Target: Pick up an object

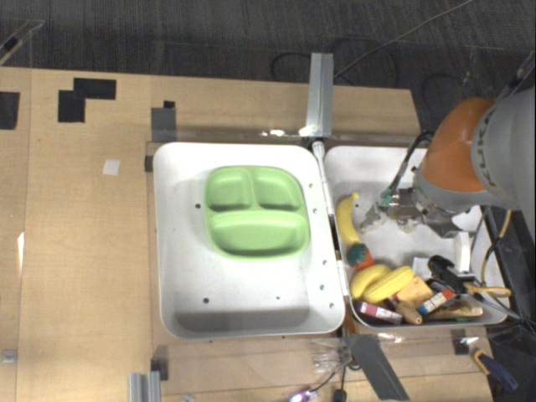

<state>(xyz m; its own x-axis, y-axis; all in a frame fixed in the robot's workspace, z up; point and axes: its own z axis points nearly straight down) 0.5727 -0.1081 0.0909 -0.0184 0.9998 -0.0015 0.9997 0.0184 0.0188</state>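
Camera view: tool (374,217) low inside the right bin (368,162), just right of the banana (347,218); whether it is open or closed, cannot tell. Banana lies near the bin's left wall, long axis running near-to-far, dark tip at the near end. Near end of bin: heap of yellow toy fruit (381,281), markers, small items. No legible writing. Left bin (176,224) holds a green divided tray (254,210).
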